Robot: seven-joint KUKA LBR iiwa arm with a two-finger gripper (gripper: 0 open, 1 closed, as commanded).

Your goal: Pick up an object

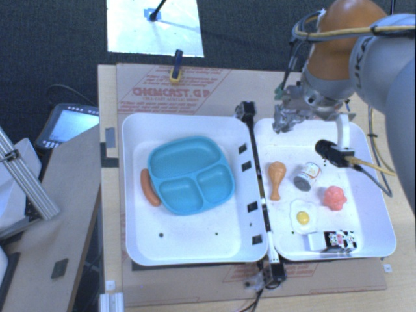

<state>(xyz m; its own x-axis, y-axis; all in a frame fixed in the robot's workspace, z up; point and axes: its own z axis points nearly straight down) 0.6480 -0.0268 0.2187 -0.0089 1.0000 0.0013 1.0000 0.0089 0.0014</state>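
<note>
Drumstick [277, 178] in right white bin [377, 239], cardboard-covered bench [195, 91], dark carpet [52, 38]

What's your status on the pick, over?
Gripper over right bin's far-left corner, nothing visibly held. Drumstick nearest, lying loose below it. Can, fried egg, pink piece nearby, none blocking.

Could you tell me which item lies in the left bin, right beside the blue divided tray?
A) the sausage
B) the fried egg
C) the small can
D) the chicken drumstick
A: the sausage lies along the left edge of the blue divided tray in the left bin, while the fried egg, chicken drumstick and small can all sit in the right bin.
</note>
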